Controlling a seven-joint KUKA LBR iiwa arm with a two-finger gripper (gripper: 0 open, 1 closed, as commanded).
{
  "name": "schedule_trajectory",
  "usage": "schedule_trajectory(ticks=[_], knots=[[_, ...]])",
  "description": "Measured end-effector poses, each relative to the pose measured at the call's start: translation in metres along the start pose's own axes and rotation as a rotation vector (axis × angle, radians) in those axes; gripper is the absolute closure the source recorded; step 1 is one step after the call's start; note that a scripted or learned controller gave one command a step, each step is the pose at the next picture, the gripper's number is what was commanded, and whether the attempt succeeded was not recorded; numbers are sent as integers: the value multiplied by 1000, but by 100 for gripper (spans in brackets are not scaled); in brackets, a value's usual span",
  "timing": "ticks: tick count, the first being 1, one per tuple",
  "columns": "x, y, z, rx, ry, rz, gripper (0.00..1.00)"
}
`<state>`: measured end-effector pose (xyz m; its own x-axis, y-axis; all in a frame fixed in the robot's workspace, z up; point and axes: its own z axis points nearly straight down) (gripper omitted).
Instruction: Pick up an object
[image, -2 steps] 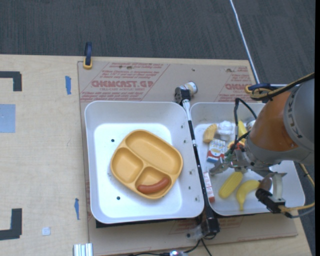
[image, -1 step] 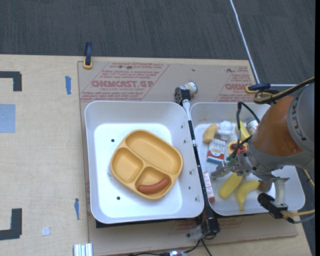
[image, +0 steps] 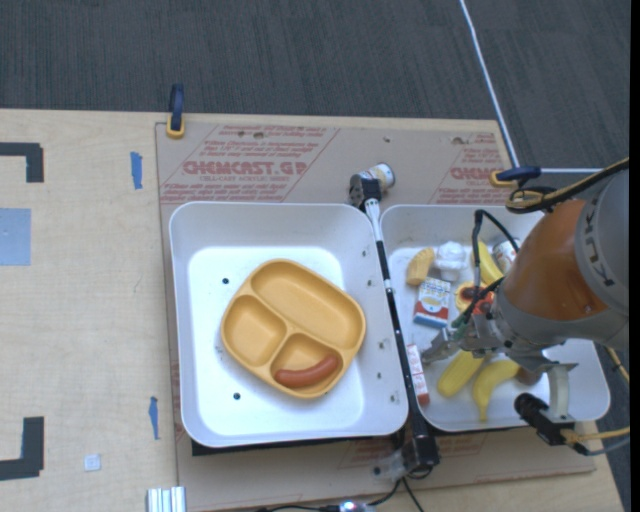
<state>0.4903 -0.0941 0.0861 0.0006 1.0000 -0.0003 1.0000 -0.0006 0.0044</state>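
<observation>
The gripper (image: 455, 345) is lowered into the right bin (image: 590, 400); whether it is released or clenched cannot be told, as the wrist hides it. Bananas (image: 478, 375) lie directly beneath and touching it, so no object is confirmed lifted. Just beyond it sits a small carton (image: 432, 302). Farther left, a yellow tray (image: 290, 322) holds a sausage (image: 307, 373). The pick remains outstanding.

Arm (image: 560, 270) bent low, end effector (image: 462, 340) leftward
</observation>
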Motion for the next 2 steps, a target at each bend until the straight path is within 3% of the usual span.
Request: schedule_trajectory(ticks=[1,2], knots=[[0,2,-11,-5,-1,0,100],[52,-10,-99,3,1,-2,100]])
